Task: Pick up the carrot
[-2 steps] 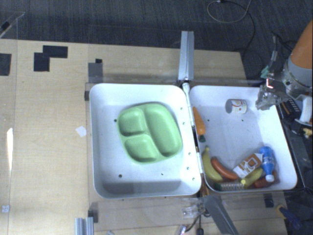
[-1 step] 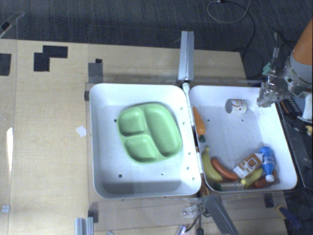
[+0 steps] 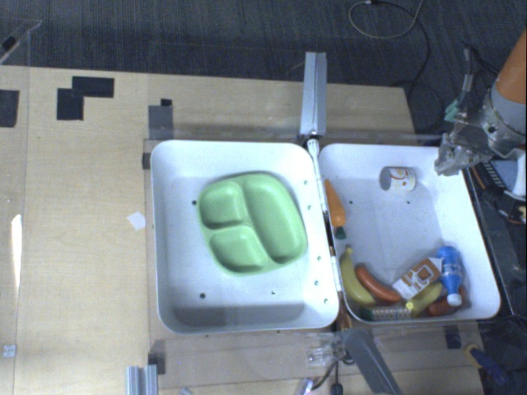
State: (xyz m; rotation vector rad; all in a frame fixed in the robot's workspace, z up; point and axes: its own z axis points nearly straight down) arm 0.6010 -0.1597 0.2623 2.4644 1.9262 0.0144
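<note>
- Against the right bin's [image 3: 486,257] left wall lies the carrot [image 3: 333,205], untouched, just above a banana [image 3: 354,275].
- The claw [image 3: 454,154] hovers at that bin's upper right corner, well apart from the carrot; whether it is spread or closed, I cannot tell.
- Approach, descent and grasp all remain.

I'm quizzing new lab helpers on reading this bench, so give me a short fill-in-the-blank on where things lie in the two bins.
1. The green plate with three sections lies in the ____ bin.
2. The carrot lies along the ____ wall of the right bin.
3. The can lies near that bin's ____ wall.
4. The gripper is above the right bin's far ____ corner.

Missing words: left; left; far; right
</note>
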